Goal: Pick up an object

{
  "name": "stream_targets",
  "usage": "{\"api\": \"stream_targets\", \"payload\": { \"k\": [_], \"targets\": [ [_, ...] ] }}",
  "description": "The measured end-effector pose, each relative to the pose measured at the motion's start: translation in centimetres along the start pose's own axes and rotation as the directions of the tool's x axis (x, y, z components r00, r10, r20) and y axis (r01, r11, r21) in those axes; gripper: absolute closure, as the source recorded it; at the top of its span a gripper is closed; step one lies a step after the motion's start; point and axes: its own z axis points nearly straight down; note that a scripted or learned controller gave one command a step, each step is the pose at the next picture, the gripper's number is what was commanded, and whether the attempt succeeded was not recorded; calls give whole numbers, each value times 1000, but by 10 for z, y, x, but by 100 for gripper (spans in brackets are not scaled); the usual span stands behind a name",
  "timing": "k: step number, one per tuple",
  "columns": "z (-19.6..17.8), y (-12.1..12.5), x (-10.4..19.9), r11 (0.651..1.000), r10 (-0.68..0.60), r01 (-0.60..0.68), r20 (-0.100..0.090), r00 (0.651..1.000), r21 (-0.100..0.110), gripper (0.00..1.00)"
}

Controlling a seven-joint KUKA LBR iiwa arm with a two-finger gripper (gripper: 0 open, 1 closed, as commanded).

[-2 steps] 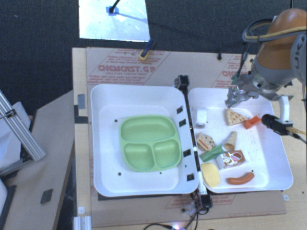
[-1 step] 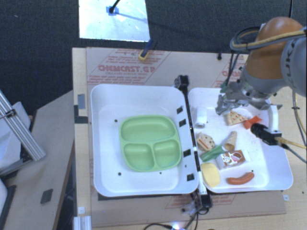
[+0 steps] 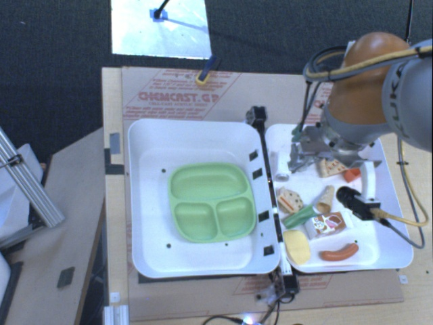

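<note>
While a green tray (image 3: 208, 202) sits in the bin left of the divider (image 3: 265, 181), the gripper (image 3: 302, 156) hangs right of it, just above-left of a toast slice (image 3: 331, 166), nothing visibly held, its grip impossible to tell.

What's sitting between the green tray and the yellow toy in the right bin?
In the camera view, the black divider between the bins separates the green tray from the yellow toy.

The bench (image 3: 81, 181) bears a printed cardboard sheet (image 3: 179, 93) under two white bins (image 3: 145, 181).
</note>
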Motion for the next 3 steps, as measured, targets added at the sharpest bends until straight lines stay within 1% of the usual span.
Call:
{"api": "stream_targets", "payload": {
  "k": [1, 2, 3],
  "targets": [
    [-3, -22, 41, 1000, 1, -1, 0, 1000, 1, 100],
    [-2, -38, 60, 1000, 3, -3, 2, 1000, 0, 100],
    [19, -40, 61, 1000, 9, -9, 2, 1000, 1, 100]
  ]
}}
